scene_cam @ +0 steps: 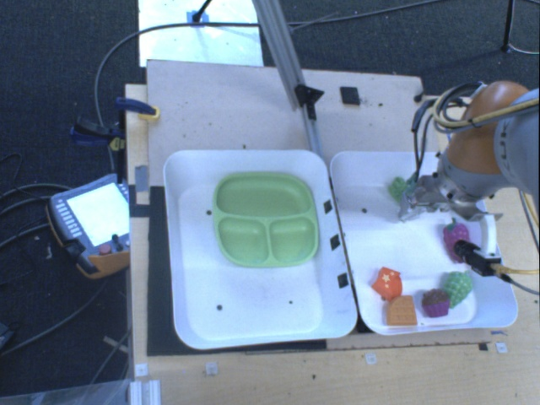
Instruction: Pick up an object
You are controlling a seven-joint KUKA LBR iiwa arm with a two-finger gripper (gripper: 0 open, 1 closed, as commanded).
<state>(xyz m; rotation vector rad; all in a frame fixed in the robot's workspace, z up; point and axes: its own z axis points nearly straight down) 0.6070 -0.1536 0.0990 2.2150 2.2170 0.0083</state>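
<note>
Front of right bin: an orange block (402, 310), an orange piece with a star (387, 283), a dark purple piece (435, 302) and a green bunch-shaped toy (458, 287) sit close together along the near wall of the right bin (363, 226).
Right side of right bin: a magenta toy (456, 235) lies near the far-right wall, below the arm.
Gripper: the gripper (413, 202) is low in the back half of the right bin; whether its jaws are spread or pressed together I cannot tell.
Key relation: a small green toy (397, 186) lies just beside the gripper, on its left and a little farther back; probably the pick target, though nothing is seen between the jaws. Its long axis is too small to judge.
Left bin: the left bin (253, 310) holds a green divided plate (266, 218), its three compartments bare.
Desk: the desk (228, 99) carries both bins side by side.
</note>
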